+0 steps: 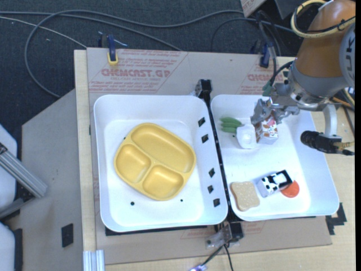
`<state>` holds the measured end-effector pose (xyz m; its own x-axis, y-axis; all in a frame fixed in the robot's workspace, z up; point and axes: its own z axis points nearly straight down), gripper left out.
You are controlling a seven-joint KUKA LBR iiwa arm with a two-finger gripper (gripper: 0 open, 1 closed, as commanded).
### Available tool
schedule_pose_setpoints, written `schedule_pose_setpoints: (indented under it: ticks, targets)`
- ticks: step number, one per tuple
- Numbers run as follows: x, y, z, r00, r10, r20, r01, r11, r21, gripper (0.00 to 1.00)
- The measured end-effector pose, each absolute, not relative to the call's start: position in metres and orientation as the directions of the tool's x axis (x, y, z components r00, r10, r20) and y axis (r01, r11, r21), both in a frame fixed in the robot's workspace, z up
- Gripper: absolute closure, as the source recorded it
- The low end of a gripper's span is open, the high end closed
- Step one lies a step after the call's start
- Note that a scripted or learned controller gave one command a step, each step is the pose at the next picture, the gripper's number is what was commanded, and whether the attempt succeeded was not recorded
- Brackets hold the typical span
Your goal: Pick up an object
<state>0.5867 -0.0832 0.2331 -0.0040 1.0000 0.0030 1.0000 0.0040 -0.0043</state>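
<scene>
I've got the tool (267,113) low in the upper part of the right bin (316,174), right over a small red-and-white carton (269,131); can't tell whether it's apart or clamped on anything. Just left of the carton sit a white cup (246,136) and a green piece (229,123); toward the frame's lower right lie a toast slice (245,195), a black-and-white block (274,183) and an orange disc (291,190). Left bin (107,151) holds a yellow divided plate (154,160), on the bench (146,72).
</scene>
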Motion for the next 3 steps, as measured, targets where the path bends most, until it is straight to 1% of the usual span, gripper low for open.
schedule_pose_setpoints:
  ticks: [1, 2, 3]
  targets:
    - [0.575, -0.025, 0.241, -0.007, 1.000, 0.004, 1.000, 0.007, -0.003, 1.00]
    - [0.565, 0.039, 0.234, -0.007, 1.000, 0.004, 1.000, 0.007, -0.004, 1.00]
    - [0.548, 0.087, 0.222, -0.005, 1.000, 0.002, 1.000, 0.005, -0.005, 1.00]
